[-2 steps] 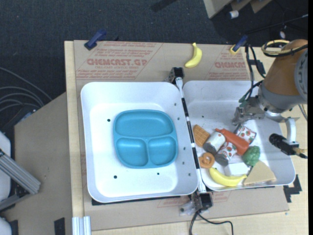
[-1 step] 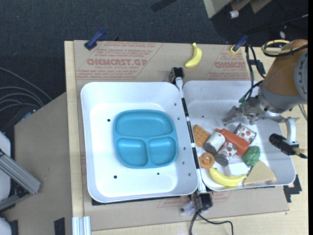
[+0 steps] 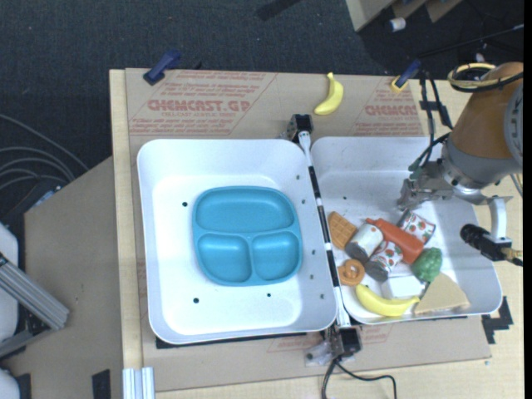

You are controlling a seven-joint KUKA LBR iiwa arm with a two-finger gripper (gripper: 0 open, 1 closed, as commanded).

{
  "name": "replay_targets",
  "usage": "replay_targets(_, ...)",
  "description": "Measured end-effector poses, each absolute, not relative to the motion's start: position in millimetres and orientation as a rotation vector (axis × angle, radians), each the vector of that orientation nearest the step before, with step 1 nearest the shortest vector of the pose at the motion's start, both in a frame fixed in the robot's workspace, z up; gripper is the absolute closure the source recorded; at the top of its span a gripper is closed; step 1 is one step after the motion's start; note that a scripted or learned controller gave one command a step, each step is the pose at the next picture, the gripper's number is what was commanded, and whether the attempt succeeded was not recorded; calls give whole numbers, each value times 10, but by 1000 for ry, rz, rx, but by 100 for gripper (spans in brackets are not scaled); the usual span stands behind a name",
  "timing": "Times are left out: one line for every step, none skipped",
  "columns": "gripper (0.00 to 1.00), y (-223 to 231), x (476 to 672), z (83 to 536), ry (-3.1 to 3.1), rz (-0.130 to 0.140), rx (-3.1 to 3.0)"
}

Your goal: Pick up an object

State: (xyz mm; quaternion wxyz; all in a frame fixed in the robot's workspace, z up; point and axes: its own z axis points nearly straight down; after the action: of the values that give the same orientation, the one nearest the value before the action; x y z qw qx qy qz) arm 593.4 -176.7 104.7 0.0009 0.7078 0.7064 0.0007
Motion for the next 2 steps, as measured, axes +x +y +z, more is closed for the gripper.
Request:
replay_targets(0, -1767, 5933, 1046, 2218, 2, 2223)
replay_targets(0, -1614, 6477, 847, 2222, 1, 2219)
